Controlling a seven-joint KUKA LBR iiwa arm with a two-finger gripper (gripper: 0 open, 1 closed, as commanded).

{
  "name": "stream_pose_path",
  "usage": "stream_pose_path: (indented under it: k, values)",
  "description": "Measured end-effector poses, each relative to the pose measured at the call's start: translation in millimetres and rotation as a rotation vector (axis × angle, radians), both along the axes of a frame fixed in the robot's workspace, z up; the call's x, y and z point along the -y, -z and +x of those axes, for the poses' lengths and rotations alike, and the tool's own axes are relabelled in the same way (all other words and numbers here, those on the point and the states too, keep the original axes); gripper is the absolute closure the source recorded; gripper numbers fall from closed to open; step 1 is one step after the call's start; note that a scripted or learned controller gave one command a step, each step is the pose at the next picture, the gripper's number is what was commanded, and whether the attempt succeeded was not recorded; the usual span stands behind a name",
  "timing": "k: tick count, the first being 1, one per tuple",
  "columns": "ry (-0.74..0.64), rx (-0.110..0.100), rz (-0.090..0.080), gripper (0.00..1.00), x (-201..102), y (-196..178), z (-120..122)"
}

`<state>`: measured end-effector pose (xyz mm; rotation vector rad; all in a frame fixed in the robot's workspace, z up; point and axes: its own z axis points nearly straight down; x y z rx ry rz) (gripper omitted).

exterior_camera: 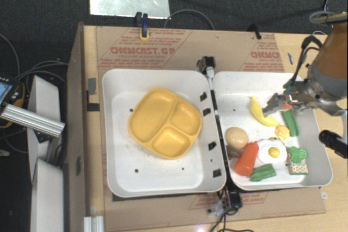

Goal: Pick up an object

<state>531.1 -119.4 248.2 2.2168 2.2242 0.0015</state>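
Observation:
The right bin [239, 81] holds several toy foods: a yellow banana [261, 113], a tan potato [236, 138], a red bottle-shaped piece [247, 158], a fried egg [272, 152], a green pepper [263, 172], a long green vegetable [290, 122], a small orange piece [281, 131] and a green-topped block [298, 161]. My gripper [276, 102] hangs over the right side of this bin, just right of the banana's upper end, above the long green vegetable. Nothing shows between its fingers.
The left bin [117, 117] holds a yellow divided plate [165, 123]. Black clips line the divider [212, 117] between the bins. Cardboard backs the bench; a blue clamp [142, 22] sits at the far edge. Metal framing stands at the left.

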Motion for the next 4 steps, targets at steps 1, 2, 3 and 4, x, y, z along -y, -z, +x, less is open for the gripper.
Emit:
stream_pose_path:
  k: [1, 2, 3, 4]
  values:
    - [0.003, -0.012, 0.001, 0.00, 18.7, 166.0, 13.5]
    - [0.005, 0.010, -0.008, 0.00, 87.9, 98.8, 68.7]
    - [-0.006, -0.005, 0.005, 0.00, -0.7, 166.8, 38.5]
    - [-0.001, 0.002, 0.000, 1.00, 4.8, 152.9, 40.6]
